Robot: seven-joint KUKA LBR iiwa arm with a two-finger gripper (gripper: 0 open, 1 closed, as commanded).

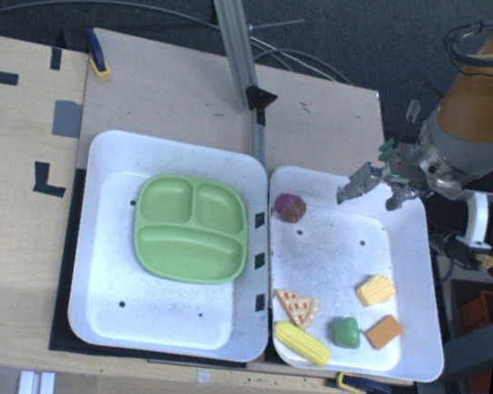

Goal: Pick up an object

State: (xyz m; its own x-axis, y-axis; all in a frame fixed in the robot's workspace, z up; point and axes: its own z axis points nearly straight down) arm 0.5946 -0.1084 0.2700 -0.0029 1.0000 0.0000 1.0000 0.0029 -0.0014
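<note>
Approach step: end effector [378, 192] spread wide, holding nothing, upper right of frame above right bin [429, 265]; next must descend onto a toy.

Plate [192, 229] in left bin [83, 305].

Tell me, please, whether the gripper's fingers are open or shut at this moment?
Open. The gripper hangs over the right bin's far edge with its two fingers spread apart and nothing between them.
</note>
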